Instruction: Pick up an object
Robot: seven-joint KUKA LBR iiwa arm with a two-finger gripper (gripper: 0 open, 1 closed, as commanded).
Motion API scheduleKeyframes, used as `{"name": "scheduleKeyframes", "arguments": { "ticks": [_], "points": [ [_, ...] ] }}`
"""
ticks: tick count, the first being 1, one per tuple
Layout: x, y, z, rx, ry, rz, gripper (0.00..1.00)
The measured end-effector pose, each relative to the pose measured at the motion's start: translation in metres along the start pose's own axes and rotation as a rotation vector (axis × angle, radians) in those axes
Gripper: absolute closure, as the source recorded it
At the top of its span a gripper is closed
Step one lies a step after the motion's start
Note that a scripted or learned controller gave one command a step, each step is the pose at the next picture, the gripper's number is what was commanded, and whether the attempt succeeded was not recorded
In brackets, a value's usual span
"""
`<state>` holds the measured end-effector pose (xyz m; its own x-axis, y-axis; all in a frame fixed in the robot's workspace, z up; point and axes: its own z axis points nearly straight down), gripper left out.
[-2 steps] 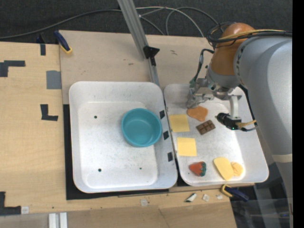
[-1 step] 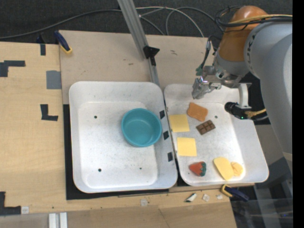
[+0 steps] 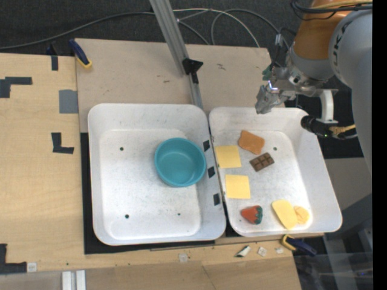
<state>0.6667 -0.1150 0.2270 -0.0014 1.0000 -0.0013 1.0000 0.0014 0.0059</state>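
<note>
Brown ridged chocolate square (image 3: 262,161)

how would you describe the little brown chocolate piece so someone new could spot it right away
Start at the right bin, the one holding several small food toys. Near its middle lies the chocolate piece, just below the orange bread chunk and right of the upper yellow cheese square. It is the only dark brown, gridded item there.

Left bin (image 3: 109,162) open around bowl (image 3: 179,162) — right bin (image 3: 314,168) crowded.
</note>
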Motion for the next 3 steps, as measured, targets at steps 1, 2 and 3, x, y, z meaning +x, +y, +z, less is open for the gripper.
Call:
{"name": "scheduleKeyframes", "arguments": {
  "ticks": [1, 2, 3],
  "points": [
    [-0.002, 0.005, -0.064, -0.001, 0.000, 0.000, 1.00],
    [0.048, -0.016, -0.065, 0.006, 0.002, -0.004, 1.00],
    [0.105, -0.042, -0.059, 0.009, 0.003, -0.005, 1.00]
  ]
}}
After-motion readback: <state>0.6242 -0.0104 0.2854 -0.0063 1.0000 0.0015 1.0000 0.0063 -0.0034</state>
